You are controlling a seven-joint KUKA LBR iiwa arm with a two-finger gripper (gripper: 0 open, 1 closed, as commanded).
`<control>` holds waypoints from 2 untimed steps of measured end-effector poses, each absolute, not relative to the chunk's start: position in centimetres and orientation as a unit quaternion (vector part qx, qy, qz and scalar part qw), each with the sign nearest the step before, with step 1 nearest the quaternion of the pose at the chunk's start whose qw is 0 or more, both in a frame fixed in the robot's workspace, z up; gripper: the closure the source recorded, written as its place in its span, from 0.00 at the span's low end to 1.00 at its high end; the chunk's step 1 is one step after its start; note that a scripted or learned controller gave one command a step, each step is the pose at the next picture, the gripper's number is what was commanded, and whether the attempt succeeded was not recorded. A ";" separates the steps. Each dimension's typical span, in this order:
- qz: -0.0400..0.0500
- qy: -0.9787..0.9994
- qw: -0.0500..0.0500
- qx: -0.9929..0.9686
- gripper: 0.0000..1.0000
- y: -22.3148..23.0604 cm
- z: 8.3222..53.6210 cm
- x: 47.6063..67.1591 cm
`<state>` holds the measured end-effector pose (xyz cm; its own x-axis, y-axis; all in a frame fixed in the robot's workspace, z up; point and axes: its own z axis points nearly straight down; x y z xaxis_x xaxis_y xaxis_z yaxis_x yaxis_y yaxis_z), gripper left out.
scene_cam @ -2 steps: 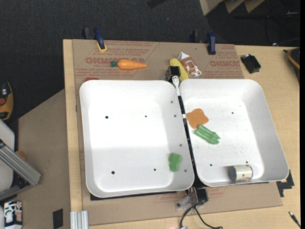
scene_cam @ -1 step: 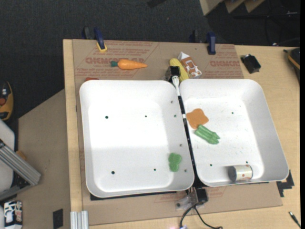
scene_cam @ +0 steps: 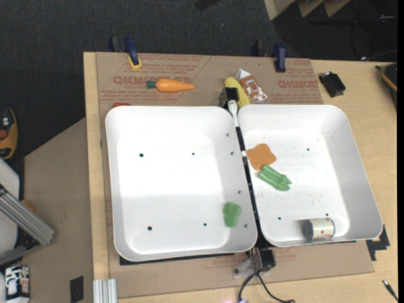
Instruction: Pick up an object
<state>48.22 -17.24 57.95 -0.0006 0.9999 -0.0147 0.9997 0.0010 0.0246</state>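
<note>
The right bin [scene_cam: 341, 137] holds an orange flat piece [scene_cam: 260, 154], a green pod-shaped toy [scene_cam: 274, 178] just below it, and a small silver can [scene_cam: 317, 229] lying on its side near the front rim. A green lumpy toy [scene_cam: 231, 214] lies in the left bin [scene_cam: 136, 144] at its front right corner.
Behind the bins on the cardboard lie a toy carrot [scene_cam: 170, 86], a yellow banana-like toy [scene_cam: 235, 88] and a small brown-and-white packet [scene_cam: 252, 88]. Blue clamps [scene_cam: 132, 50] [scene_cam: 279, 57] hold the board's back edge. A black block [scene_cam: 332, 84] sits at the back right.
</note>
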 end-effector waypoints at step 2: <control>0.004 0.707 0.017 0.707 1.00 -17.3 59.0 48.3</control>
